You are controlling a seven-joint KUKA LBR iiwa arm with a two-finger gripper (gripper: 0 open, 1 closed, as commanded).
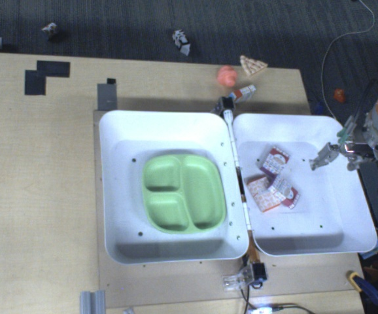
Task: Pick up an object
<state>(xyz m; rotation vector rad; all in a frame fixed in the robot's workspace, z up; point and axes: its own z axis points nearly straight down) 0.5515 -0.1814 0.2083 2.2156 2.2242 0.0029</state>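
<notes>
- Left bin (pixel 114 175): you have a green divided tray (pixel 184 191) lying flat in the middle of it. It is broad and shallow, a poor candidate for a two-finger grasp.
- Right bin (pixel 326 231): your likelier targets are the small red-and-white packets (pixel 274 178), clustered left of centre, overlapping one another and lying flat on the floor.
- Gripper (pixel 323 159): it hangs over the right part of that bin, near the packets but apart from them. Nothing sits between its fingers; whether they are spread or closed, I cannot tell.
- Recommendation: bring the gripper left over one packet's edge, descend squarely, and close on a raised corner instead of the flat face.
</notes>
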